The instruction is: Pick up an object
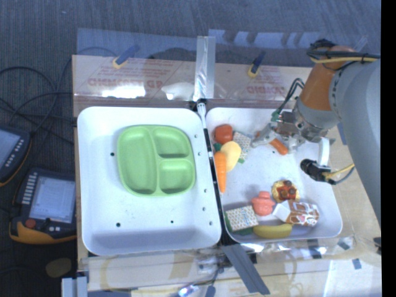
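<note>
My gripper point(280, 140) hangs low over the back of the right bin point(331, 203), fingers spread open. A small orange piece point(279, 146) lies in the gap between them, and neither finger visibly touches it. To the left are a red tomato point(223, 132), a yellow fruit point(230, 155), a carrot point(220, 172) and a checkered packet point(242, 142). At the bin's front lie a pink toy point(263, 204), a round dark-topped pastry point(284, 190), a red-and-white snack packet point(301, 214), a banana point(273, 231) and a green-edged checkered packet point(241, 218).
The left bin point(99, 215) holds a green divided plate point(156, 159). A raised divider point(207, 159) separates the two bins. The grey arm with its orange band point(322, 88) fills the right rear corner. A pendant and cables point(37, 197) lie off the bench to the left.
</note>
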Robot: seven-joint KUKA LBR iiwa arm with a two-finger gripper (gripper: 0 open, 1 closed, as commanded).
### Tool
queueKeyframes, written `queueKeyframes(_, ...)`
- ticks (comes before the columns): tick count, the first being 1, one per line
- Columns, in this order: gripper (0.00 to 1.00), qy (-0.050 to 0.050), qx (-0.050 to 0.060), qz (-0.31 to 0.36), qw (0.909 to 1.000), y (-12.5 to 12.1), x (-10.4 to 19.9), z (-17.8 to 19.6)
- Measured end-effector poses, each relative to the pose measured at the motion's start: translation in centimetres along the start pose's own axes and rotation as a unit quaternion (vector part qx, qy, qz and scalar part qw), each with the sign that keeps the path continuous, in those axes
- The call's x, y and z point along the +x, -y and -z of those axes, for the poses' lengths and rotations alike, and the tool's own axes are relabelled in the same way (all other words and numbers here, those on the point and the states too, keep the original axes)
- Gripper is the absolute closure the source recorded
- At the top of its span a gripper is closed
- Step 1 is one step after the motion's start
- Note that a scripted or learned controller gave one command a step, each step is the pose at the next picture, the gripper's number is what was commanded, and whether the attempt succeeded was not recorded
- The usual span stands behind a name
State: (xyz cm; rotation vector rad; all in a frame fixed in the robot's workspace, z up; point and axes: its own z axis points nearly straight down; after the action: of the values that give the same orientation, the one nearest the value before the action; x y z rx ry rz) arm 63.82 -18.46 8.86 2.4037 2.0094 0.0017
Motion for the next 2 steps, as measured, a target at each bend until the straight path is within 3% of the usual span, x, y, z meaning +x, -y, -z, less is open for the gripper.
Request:
queueKeyframes(1, 0.00, 0.000, 0.005, -0.088, 0.9961, -2.8, 1.5, 4.9)
queueKeyframes(2, 0.00, -0.001, 0.005, -0.133, 0.9911, -1.7, -0.4, 0.5)
